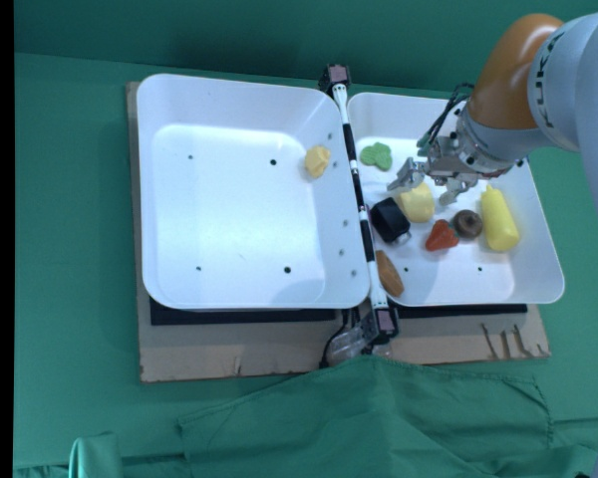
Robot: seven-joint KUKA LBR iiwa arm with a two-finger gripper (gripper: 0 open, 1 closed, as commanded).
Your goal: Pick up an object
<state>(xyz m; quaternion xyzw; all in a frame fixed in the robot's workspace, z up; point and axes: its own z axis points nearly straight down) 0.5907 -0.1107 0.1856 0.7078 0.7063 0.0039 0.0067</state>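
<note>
Seven items total: six in the right bin, one in the left bin.
Nearest edge: brown oval piece lying by the divider, long axis running roughly along it.
Mid row: black block by the divider, red strawberry-like piece, brown ring, yellow bottle with its long axis pointing away from the camera.
Target (my guess): pale yellow chunk, just right of the black block, left of the ring.
Gripper: fingers look spread, nothing between them; hanging right over the far edge of the yellow chunk.
Key relation: chunk sits directly under and slightly camera-side of the fingertips, so the move is mostly straight down. Black block touching or nearly touching its left side, which may foul one finger.
Farther: green leafy piece near the back of the right bin, clear of the gripper.
Left bin: small yellow piece against the right wall, well apart from the arm.
</note>
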